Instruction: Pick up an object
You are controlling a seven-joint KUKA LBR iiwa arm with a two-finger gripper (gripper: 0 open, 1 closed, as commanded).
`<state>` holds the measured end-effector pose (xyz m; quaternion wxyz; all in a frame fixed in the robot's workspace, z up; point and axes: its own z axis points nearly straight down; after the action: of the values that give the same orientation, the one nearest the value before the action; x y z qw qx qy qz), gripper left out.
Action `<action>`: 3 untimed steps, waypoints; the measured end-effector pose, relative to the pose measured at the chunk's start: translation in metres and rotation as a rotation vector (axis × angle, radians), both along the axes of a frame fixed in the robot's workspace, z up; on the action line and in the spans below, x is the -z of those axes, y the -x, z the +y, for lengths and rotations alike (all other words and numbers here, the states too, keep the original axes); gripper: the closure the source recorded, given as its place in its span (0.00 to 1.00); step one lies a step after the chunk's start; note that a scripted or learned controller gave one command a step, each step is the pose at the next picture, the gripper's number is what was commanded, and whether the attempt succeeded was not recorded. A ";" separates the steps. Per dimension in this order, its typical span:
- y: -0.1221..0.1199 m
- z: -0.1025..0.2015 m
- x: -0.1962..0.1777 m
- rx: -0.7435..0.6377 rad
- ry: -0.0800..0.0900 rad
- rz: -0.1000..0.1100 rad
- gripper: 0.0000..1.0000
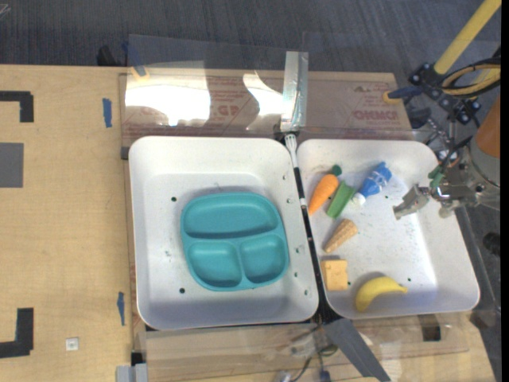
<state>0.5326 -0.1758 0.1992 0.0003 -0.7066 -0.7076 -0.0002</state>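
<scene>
Gripper (pixel 412 203) hovering low over the right bin (pixel 413 289), near its right wall, and whether it is open or closed on anything I cannot tell (too small and too blurred at the tip). Well to its left, a cluster: orange carrot (pixel 322 192), green piece (pixel 341 199) touching it, blue-and-white item (pixel 374 181) just beside those. Below them a cone (pixel 340 235), then a tan cracker (pixel 336 274) and a banana (pixel 377 291) near the front rim. Over in the left bin (pixel 151 221), a teal divided plate (pixel 234 240) lying flat in the middle.
</scene>
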 end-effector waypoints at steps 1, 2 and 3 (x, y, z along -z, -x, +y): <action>-0.101 0.056 0.041 0.066 -0.002 0.003 0.00; -0.125 0.080 0.112 -0.006 0.001 -0.005 0.00; -0.127 0.080 0.099 -0.007 0.003 -0.011 1.00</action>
<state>0.6592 -0.0959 0.1001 -0.0044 -0.7041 -0.7100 -0.0030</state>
